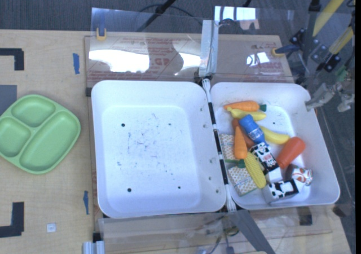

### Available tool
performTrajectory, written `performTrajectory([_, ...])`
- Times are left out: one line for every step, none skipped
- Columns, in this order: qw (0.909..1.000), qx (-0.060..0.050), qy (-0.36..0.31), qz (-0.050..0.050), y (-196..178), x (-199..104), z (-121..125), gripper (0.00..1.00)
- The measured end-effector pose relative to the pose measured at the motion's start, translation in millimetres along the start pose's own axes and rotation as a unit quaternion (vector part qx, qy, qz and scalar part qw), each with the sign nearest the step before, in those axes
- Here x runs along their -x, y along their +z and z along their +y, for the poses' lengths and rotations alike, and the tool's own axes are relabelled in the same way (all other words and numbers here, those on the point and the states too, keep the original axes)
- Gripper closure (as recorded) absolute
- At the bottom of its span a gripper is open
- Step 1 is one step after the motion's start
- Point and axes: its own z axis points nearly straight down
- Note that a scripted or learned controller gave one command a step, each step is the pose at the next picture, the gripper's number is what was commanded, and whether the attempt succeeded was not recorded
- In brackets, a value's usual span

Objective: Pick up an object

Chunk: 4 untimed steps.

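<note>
My jaws [333,92], whose opening I cannot tell, hang at the right bin's [316,100] far right rim; the toy heap, orange pepper [290,151] nearest, lies down-left, its long axis running diagonally.

wooden bench [45,49], two white bins [107,100], green plate [36,132]

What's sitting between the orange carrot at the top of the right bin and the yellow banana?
In the camera view, the blue bottle lies between the carrot and the banana, slanting down to the right.
</note>
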Motion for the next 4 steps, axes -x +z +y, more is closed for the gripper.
performTrajectory([1.0000, 0.000, -0.010, 0.000, -3, -17, -3, 0.00])
performTrajectory([0.9700, 0.001, -0.243, 0.000, 102, -69, 21, 0.00])
performTrajectory([0.9560, 0.002, -0.293, -0.001, 191, -74, 39, 0.00])
performTrajectory([0.9562, 0.004, -0.293, -0.001, 181, -73, 40, 1.00])
